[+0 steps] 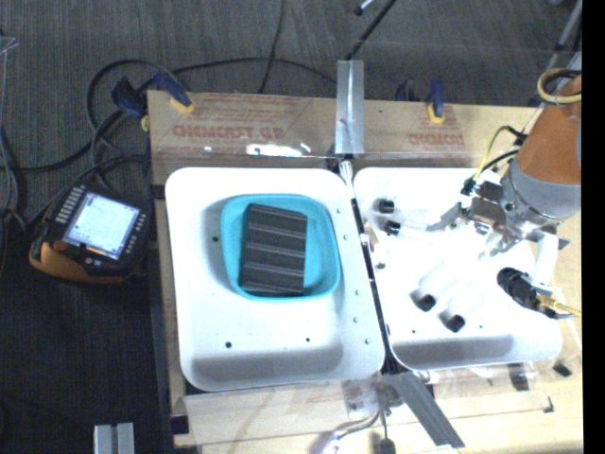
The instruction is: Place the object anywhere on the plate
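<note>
I see the front of the worktop (pixel 284 410) first, with the two white bins on it. In the left bin (pixel 198 339) a dark ridged block (pixel 274 249) already lies flat on the blue plate (pixel 324 244), so I think the job looks done. Its long side runs front to back, leaning a little. My gripper (pixel 515 244) is over the right bin (pixel 473 334).

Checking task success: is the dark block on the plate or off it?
On it. The block lies flat inside the plate's rim in the left bin, blue showing all around it.
</note>
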